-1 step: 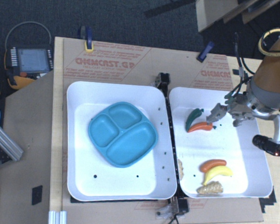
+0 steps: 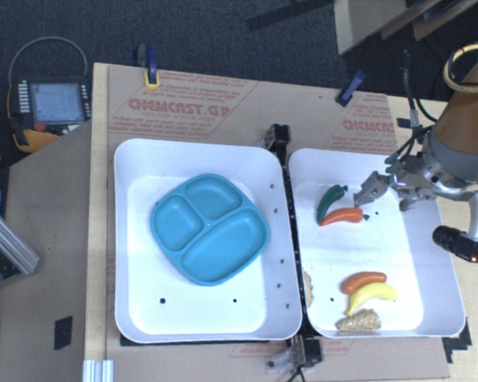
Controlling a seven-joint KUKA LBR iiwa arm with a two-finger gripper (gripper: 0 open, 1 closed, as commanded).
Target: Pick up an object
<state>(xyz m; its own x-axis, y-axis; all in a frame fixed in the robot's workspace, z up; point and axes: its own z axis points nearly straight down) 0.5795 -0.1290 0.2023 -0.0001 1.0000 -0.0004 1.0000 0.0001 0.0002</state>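
In the right bin [image 2: 431, 267] lie several toy foods. A green pepper [image 2: 331, 197] and an orange-red piece [image 2: 342, 216] sit together at the upper left of that bin. An orange sausage [image 2: 364, 280], a yellow banana [image 2: 371, 296] and a beige lump [image 2: 359, 322] lie near its front edge. My gripper [image 2: 368, 192] hangs low over the bin just right of the green pepper and the orange-red piece, reaching in from the right. Nothing shows in its grasp.
The left bin [image 2: 132, 293] holds a blue divided plate [image 2: 210, 227]. The arm's grey and orange body [image 2: 467, 122] stands over the right bin's far right corner. A black bracket [image 2: 278, 136] sits between the bins at the back.
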